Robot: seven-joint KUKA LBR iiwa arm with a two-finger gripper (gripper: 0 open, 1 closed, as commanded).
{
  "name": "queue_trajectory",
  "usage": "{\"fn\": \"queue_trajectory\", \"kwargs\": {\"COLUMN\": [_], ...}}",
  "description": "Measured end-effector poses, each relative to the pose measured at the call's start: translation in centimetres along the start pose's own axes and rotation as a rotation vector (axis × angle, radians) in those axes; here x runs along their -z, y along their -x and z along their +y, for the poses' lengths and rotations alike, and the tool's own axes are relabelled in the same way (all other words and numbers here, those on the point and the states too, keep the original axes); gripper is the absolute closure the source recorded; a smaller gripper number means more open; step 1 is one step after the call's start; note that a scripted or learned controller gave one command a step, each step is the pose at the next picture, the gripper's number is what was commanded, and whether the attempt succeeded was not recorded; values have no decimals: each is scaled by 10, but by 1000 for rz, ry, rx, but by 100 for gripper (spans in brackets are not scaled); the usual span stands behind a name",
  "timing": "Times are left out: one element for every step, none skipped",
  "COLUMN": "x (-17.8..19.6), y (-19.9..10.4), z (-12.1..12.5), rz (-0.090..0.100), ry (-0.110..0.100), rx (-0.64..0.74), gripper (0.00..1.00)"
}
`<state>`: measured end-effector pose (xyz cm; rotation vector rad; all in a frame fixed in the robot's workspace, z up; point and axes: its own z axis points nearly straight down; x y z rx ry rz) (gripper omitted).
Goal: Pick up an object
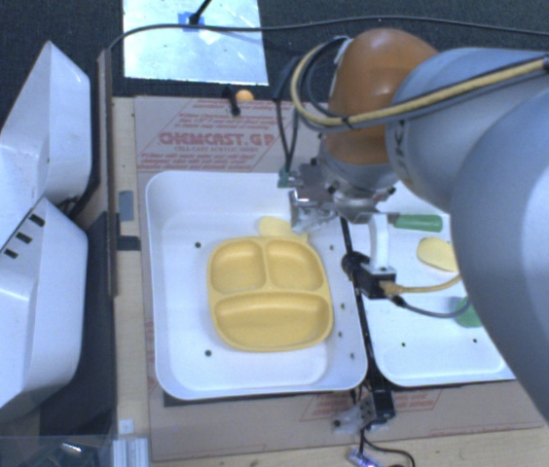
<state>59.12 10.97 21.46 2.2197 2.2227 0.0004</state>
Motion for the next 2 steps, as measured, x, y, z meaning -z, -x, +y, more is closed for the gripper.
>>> {"fn": "queue_trajectory", "kwargs": {"x": [19,18], "y": [2,2], "z": [-5,-5], "rz": [1,0], "ry": [1,0], "rx": [-1,0], "gripper": [100,0]}}
